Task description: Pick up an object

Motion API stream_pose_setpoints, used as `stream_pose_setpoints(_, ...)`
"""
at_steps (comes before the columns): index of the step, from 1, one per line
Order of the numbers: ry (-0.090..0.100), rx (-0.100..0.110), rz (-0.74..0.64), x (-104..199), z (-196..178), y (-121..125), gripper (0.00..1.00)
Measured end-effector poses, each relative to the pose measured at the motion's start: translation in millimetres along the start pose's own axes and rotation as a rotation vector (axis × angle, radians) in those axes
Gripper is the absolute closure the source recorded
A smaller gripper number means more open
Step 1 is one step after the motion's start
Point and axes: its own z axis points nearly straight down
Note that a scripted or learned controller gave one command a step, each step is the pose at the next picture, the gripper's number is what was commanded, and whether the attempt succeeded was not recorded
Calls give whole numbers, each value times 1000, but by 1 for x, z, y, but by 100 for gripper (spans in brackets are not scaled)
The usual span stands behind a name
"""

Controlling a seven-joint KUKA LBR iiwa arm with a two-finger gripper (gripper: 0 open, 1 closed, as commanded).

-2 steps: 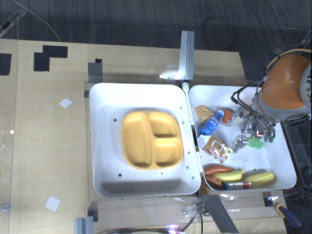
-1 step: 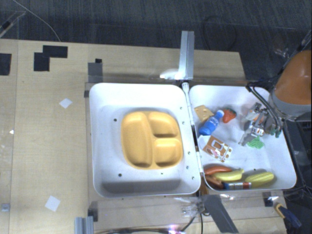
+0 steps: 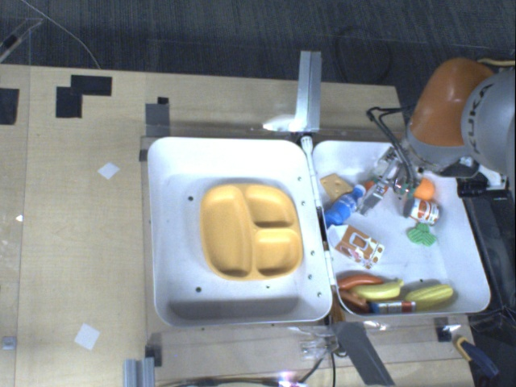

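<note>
My gripper (image 3: pixel 379 189) hangs low in the right bin (image 3: pixel 476 264), near its back middle, reaching in from the grey and orange arm (image 3: pixel 451 111) at the right. Just left of it and slightly nearer lies a blue bottle (image 3: pixel 339 211) with an orange end that points toward the gripper. Whether the gripper touches the bottle is unclear. To the gripper's right sit a small orange ball (image 3: pixel 425 189) and a white and red can (image 3: pixel 422 211). A green toy (image 3: pixel 421 234) lies in front of the can.
A tan block (image 3: pixel 334 186) lies by the divider. A patterned orange and white box (image 3: pixel 359 247) sits mid-bin. Along the front wall lie a red pepper (image 3: pixel 358 280) and two yellow bananas (image 3: pixel 379 291) (image 3: pixel 430 295). The left bin (image 3: pixel 165 216) holds a yellow divided plate (image 3: pixel 248 230).
</note>
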Motion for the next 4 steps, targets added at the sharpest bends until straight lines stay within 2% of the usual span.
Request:
stream_pose_setpoints(1,0,3,143,-42,-1,-55,0)
stream_pose_setpoints(2,-2,3,374,-7,-83,-74,0)
stream_pose_setpoints(3,-6,1,323,-26,-169,-56,0)
stream_pose_setpoints(4,14,10,403,-28,-15,-60,0)
